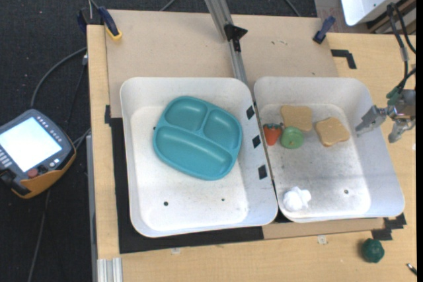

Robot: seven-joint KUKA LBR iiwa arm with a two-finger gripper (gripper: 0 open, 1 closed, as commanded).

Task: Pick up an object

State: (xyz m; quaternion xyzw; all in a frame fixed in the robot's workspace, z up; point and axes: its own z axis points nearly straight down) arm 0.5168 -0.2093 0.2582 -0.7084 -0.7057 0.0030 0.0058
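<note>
Here the gripper (385, 123) sits at the right rim of the right bin (380, 172), its two metal fingers (367, 121) spread apart with nothing between them.

The right bin holds five small things. Toward its back edge lie two tan, slab-like pieces shaped like bread or toast, one (297, 117) nearer the middle of that edge and one (332, 131) further right, closest to the gripper but apart from it. Against the bin's left wall sit a small red-orange piece (271, 134) and, touching it, a round green ball (292, 137). A crumpled white lump (297, 199) lies near the front edge.

The left bin (149, 208) carries a smooth teal plastic plate (197, 137) with three compartments, tilted across its back half.

On the bench's front right corner rests a dark green knob-like thing (372, 249).
</note>
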